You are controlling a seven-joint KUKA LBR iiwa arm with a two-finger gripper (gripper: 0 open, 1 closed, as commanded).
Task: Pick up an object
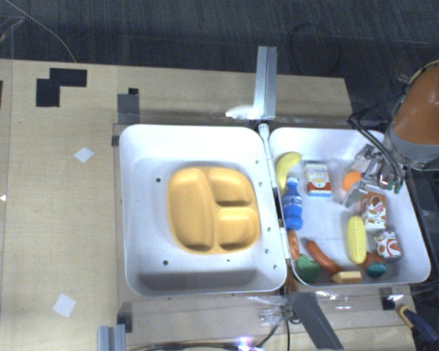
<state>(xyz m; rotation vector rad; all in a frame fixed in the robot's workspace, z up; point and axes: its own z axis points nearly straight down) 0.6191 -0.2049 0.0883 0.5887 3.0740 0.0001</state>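
My gripper (371, 171) hangs low in the upper right part of the right bin (417, 229), below the arm's orange band (424, 112). An orange round item (351, 180) lies right at its left side, partly covered by it; whether they touch is unclear. Near it lie a small white and orange carton (318, 178), a yellow corn cob (356, 238) and a patterned carton (373, 212). A banana (286, 166) and a blue bottle (292, 205) rest along the bin's left wall.
The left bin (143, 196) holds a yellow divided plate (212, 209). Along the right bin's front lie a red sausage (323, 255), a green item (307, 270), a tan block (346, 276), a teal item (376, 270) and another small carton (387, 245).
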